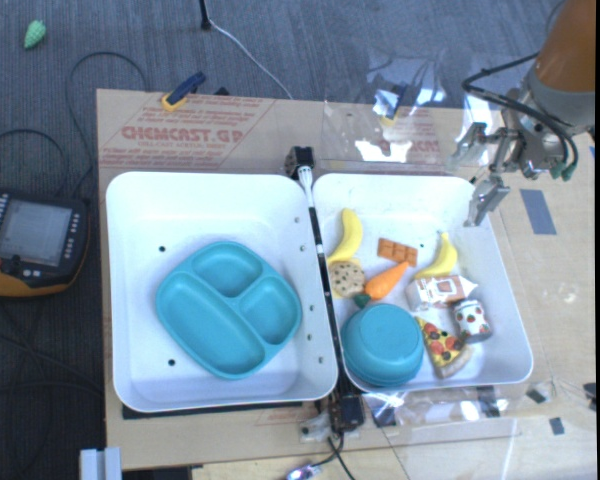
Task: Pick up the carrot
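Plainly, the carrot (386, 281) is a smooth orange cone with a green stub, lying in the right bin (505, 298) between a speckled cookie (346, 277) and a round teal bowl (382, 343). The hand (488, 176) hangs above that bin's far right rim, holding nothing; whether it is apart or together I cannot tell. A glossy teal divided plate (228, 308) sits in the left bin (140, 268). Dark carpet (100, 28) surrounds the counter (570, 298).
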`<state>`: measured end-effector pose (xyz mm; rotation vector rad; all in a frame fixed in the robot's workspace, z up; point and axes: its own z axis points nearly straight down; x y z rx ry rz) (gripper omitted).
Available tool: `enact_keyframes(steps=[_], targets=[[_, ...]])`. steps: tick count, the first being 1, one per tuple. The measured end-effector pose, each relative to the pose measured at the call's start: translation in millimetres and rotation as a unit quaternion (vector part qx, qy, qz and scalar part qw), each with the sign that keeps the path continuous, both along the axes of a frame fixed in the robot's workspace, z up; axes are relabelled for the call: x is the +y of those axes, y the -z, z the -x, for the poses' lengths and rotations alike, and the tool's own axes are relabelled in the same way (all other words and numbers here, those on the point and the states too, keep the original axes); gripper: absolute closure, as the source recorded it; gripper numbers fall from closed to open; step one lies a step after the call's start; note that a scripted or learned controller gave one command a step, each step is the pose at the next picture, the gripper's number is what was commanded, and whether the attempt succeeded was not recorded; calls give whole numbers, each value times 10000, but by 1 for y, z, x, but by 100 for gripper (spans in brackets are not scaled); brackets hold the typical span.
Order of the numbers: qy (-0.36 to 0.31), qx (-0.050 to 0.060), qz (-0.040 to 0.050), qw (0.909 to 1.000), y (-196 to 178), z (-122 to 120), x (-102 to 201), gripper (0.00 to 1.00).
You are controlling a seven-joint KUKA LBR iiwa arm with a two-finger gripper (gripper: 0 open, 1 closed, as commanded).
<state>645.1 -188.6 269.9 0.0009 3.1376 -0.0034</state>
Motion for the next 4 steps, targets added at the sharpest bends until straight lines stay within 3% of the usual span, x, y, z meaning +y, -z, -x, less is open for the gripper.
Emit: enact_keyframes(steps=[1, 2, 3, 4], targets=[[1208, 56, -21, 9927, 148, 45, 19, 0], [1472, -74, 3, 9891, 178, 75, 58, 0], [1464, -118, 19, 9892, 166, 72, 58, 100], [3629, -8, -18, 9318, 85, 105, 113, 100]])
